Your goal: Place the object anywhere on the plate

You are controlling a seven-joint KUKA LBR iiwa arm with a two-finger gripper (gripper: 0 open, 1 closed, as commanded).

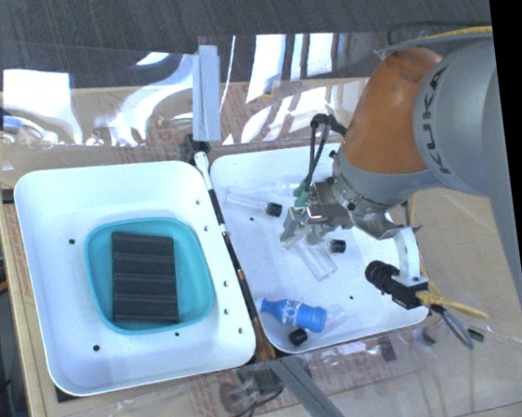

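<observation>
Already the dark ridged block [144, 277] lies flat on the teal plate [196, 296] in the left bin [52, 195], which suggests the placing is done, if that block is indeed the task's thing. Well apart from it, the gripper [303, 228] hangs over the right bin [247, 171], low among the clutter there, perhaps so as to clear the plate. Whether it grips anything cannot be told; the wrist hides too much and clear plastic muddles the spot. Relative to the jaws, the block sits far off across the divide between bins. Near the jaws, toward the bin's near rim, lies a blue bottle [294, 314], with a small black piece [273, 209] on their other side.
</observation>
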